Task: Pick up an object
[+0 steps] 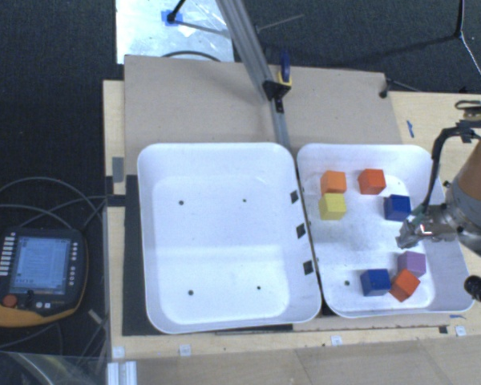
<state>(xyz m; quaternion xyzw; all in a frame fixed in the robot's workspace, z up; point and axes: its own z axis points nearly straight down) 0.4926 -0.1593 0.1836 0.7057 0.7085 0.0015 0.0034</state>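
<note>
- The fingers cannot be read from this view: the gripper [417, 231] is a small metallic cluster at the right of the frame, and whether it is released or clenched I cannot tell. Nothing is seen held in it.
- It hangs over the right bin [361, 155], between the blue cube [398, 207] above it in the frame and the purple cube [412, 261] just below it.
- The step in hand looks like settling on a target. The purple cube is nearest, but it sits touching or almost touching the red-orange cube [405, 284], so closing there risks catching two at once.
- The blue cube in the upper right stands apart from its neighbours and seems the cleaner choice; a straight descent centred on it would serve best.
- The right bin also holds an orange cube [333, 182] with a yellow cube [332, 206] just below it, a red cube [372, 180] near the top, and a second blue cube [375, 281] at the bottom, beside the red-orange one.
- The left bin [156, 215] fills the middle of the frame, a white tray with a few small dark dots on its floor.
</note>
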